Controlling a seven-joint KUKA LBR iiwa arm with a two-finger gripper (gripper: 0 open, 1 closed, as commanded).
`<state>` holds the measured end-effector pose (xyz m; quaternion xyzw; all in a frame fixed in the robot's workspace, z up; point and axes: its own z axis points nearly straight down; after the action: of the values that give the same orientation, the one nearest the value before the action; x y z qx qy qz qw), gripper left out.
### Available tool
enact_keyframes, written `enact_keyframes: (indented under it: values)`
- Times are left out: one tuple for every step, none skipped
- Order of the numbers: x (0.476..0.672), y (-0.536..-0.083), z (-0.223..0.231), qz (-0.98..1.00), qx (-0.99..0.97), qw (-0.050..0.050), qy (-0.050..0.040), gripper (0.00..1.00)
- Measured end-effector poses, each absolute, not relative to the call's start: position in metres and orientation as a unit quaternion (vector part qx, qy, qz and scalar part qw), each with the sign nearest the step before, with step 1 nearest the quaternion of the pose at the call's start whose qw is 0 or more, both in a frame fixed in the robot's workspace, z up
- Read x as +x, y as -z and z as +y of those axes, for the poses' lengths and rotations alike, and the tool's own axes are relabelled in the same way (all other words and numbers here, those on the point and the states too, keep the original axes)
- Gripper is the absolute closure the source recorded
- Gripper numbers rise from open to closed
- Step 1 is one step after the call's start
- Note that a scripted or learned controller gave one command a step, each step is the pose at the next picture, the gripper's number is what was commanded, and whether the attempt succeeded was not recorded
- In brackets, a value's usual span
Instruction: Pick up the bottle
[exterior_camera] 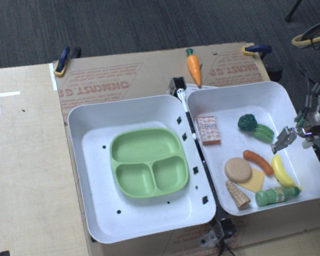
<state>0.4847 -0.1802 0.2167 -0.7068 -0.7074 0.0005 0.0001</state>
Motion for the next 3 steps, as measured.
enact_keyframes:
  values:
    - [0.485,-0.226,-0.18,-0.707,-0.707,0.0,-0.0007,1.0]
    - [0.477,-0.206,-0.108,-0.706,-0.708,0.001,-0.0006,1.0]
    - [0.477,-0.271,-0.001,-0.731,-0.683,0.0,-0.0008,1.0]
